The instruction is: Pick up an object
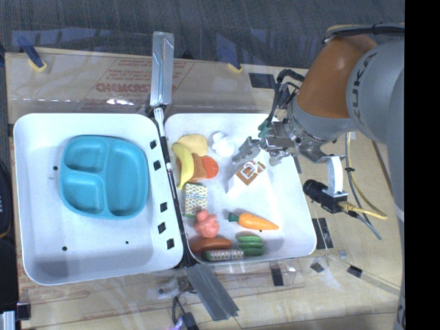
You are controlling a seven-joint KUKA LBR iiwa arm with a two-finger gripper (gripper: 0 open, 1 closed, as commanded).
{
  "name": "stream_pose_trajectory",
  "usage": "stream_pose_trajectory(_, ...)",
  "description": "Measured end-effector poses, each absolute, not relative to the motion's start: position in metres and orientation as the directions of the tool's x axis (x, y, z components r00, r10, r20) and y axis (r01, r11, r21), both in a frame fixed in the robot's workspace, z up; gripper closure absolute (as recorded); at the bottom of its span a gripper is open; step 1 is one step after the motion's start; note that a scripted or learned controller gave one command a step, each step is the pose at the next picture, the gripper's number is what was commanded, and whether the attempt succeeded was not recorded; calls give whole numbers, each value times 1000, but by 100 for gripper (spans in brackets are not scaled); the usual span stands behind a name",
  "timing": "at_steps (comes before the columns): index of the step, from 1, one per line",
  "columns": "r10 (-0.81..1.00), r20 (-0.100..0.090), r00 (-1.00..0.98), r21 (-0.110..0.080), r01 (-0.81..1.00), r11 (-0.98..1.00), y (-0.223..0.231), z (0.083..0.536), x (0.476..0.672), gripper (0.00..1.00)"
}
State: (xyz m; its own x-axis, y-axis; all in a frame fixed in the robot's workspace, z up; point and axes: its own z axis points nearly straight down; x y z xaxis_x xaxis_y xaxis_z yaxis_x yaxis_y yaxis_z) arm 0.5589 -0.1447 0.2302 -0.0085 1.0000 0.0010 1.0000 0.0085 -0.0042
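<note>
Over the right bin [292,236], near its right wall: gripper [259,148], fingers spread, hovering just above a small orange-and-white block [250,172], pinching nothing. Below that, a carrot [256,221]; along the bin's left side, a banana [183,163] and other toy foods. In the left bin [27,205], a blue divided plate [106,175].

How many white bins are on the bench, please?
2. The left bin holds a blue divided tray. The right bin holds toy food such as a carrot; the gripper is above it.
</note>
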Motion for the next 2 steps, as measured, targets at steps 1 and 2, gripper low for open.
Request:
stream_pose_trajectory(1, 999, 1, -50, -2, 999, 50, -136, 250, 575, 0)
stream_pose_trajectory(2, 992, 1, -128, -6, 992, 128, -157, 179, 572, 0)
